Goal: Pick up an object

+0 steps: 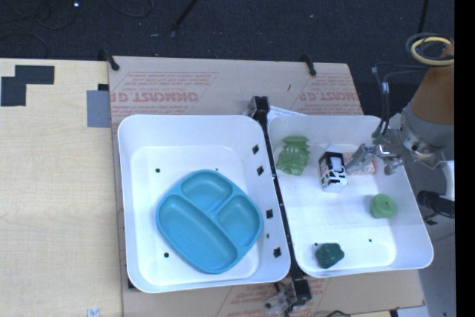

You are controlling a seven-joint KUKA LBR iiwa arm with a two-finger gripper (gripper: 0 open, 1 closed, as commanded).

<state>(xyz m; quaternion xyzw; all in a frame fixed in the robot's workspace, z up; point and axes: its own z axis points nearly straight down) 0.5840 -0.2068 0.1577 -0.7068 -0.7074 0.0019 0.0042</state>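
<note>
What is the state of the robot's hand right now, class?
Hand: open or shut cannot be told; it sits low in the right bin, beside the black-and-white object.

Two white bins are sitting side by side on the table (52,182), on a sheet of brown cardboard (185,89). The left bin (141,137) is holding a blue divided plate (208,220), lying flat toward its middle. The right bin (412,249) is holding a light green crumpled object (294,155) near its upper left, a black-and-white cup (333,171) just to the right of that, a round light green piece (383,206) toward the right wall, and a dark green lump (329,255) near the front wall. The hand (366,158) is reaching in from the right, hanging over the right bin's upper right part, near the black-and-white cup.
</note>
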